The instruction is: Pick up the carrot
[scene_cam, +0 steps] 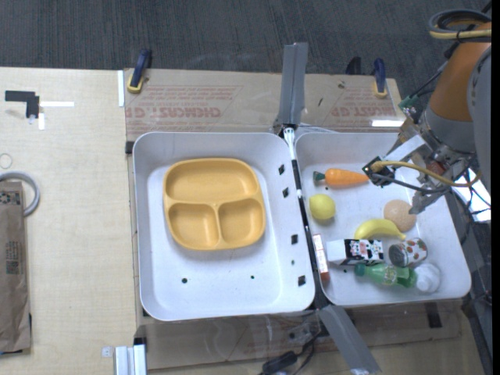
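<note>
- The orange toy carrot with a green stub [344, 178] lies flat in the upper left part of the right white bin [457, 244]. Its green end points left toward the divider and its taper points right.
- It looks like moulded plastic, so I judge it light, stiff and rather slick. It is not fragile, but it may roll or squirt out of a pinch.
- The best hold seems to be across the thick orange body just right of the green stub. The taper to the right is narrower and more likely to slip.
- The left white bin [152, 233] holds a yellow three-compartment plate [212, 202] with nothing on it.
- In the right bin, a yellow lemon [321, 206] sits just below the carrot, apart from it.
- Lower down come a black-and-white carton [364, 249], a yellow banana [380, 228], a green bottle [384, 274], a pale peach egg-shaped piece [398, 212] and a round printed can [411, 251], crowded together.
- The gripper [426, 197] hangs over the right side of this bin, near the carrot's tip but not on it. I cannot tell whether it is wide or narrow, and it holds nothing I can see.
</note>
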Action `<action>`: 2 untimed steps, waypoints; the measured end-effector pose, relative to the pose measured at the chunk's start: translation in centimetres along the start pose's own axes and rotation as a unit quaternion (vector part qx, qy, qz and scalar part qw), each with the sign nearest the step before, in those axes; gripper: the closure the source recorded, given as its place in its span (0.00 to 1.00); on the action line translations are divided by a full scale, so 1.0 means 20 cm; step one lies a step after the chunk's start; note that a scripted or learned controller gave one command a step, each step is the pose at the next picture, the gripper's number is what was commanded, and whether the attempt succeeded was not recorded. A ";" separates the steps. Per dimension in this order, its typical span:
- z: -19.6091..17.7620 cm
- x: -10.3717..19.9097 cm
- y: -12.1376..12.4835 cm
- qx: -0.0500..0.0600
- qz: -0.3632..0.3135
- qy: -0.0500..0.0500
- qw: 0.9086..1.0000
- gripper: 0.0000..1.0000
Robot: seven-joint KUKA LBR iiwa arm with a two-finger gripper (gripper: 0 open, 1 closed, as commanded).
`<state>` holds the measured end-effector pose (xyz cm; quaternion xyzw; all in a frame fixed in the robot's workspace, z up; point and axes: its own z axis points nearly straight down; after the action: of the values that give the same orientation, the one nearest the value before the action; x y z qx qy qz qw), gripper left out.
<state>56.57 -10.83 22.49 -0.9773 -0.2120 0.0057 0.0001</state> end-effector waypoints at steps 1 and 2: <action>-0.08 -0.26 0.19 0.000 -0.007 0.003 1.000 0.00; 0.13 0.12 0.00 0.000 -0.044 0.003 0.999 0.00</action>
<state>58.73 -9.93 19.77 -0.9671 -0.2544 0.0024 0.0005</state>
